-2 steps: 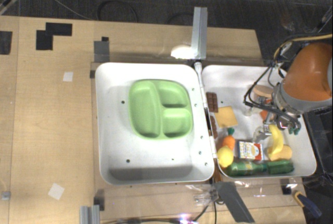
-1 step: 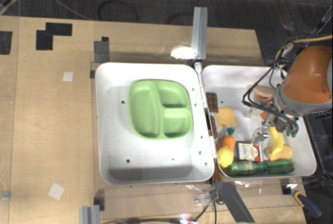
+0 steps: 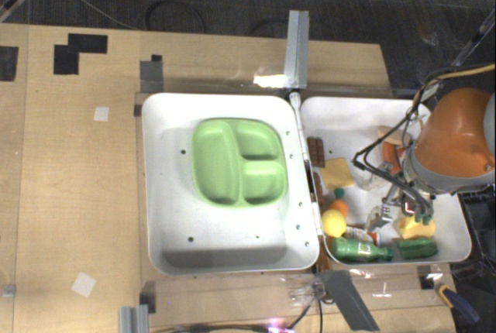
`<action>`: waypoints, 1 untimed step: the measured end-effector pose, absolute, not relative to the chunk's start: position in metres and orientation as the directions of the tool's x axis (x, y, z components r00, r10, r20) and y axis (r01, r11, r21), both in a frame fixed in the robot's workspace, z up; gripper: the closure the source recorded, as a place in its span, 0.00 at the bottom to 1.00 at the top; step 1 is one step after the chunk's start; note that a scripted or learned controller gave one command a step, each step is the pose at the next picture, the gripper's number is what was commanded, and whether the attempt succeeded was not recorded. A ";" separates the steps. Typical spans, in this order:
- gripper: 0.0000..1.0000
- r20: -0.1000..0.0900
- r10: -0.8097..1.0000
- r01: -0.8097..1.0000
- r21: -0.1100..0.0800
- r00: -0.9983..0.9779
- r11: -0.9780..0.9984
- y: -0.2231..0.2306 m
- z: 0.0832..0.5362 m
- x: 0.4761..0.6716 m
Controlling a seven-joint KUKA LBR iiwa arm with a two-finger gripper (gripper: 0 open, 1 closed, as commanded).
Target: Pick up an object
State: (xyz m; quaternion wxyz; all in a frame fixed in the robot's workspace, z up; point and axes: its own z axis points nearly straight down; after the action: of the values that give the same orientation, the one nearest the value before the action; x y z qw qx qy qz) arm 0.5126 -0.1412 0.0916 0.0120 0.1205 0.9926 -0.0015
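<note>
Objects crowd the right bin (image 3: 462, 245), where the arm, orange band uppermost, reaches in from the right and points its gripper (image 3: 385, 213) down over the bin's near half; whether it is open or closed on anything I cannot tell. Just below it lies a green bottle (image 3: 361, 250), with a dark green piece (image 3: 415, 248) to that one's right. Left of the gripper sits a yellow ball (image 3: 334, 224). Well to the left, a green divided tray (image 3: 238, 161) rests in the left bin (image 3: 167, 192)

No legible text, label, brand or number anywhere.
</note>
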 end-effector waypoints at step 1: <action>0.00 -0.017 0.132 0.132 -0.001 -0.991 0.991 -0.179 0.090 0.578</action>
State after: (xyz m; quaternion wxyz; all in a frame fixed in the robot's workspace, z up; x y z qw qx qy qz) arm 0.5778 -0.1790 0.0897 0.0083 0.0664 0.9978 -0.0009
